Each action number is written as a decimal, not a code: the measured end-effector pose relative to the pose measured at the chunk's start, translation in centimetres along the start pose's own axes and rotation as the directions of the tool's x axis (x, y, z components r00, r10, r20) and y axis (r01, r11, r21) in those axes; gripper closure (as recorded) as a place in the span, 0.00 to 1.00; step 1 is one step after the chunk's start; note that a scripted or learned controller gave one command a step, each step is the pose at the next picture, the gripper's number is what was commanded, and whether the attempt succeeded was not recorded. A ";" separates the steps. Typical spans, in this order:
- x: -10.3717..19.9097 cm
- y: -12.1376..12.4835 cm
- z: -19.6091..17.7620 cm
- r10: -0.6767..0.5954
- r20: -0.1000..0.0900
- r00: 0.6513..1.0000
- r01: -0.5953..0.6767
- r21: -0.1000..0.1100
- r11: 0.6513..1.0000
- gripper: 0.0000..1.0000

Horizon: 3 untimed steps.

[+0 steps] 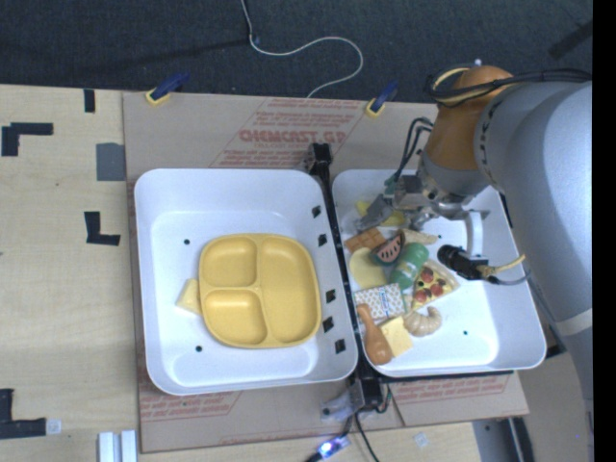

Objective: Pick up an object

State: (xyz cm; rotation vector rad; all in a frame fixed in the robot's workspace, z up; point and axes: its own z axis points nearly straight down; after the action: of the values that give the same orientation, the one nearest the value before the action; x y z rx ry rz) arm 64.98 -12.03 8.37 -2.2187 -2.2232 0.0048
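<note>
Two white bins are sitting side by side on my counter (58, 258). A yellow divided plate (260, 290) is lying in the left bin (159, 210). Toy food items (399, 287) are crowding the right bin (510, 335) toward nine o'clock. My pincer (399, 200) is hovering at their twelve o'clock; I cannot tell its state.

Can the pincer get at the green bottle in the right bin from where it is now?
Probably yes. The pincer hangs over the right bin, just above the green bottle, whose top side lies uncovered among the toy food.
</note>
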 end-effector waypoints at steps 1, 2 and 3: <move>0.1 0.0 -1.1 -0.001 -0.001 1.000 0.001 0.000 1.000 1.00; 0.2 0.4 -7.4 0.000 -0.001 1.000 0.000 -0.008 1.000 1.00; 0.5 0.6 -13.8 0.000 -0.001 1.000 0.000 -0.008 1.000 1.00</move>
State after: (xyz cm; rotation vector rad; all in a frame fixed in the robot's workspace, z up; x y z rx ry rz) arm 65.61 -11.55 22.19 -2.2221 -2.2268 -0.0055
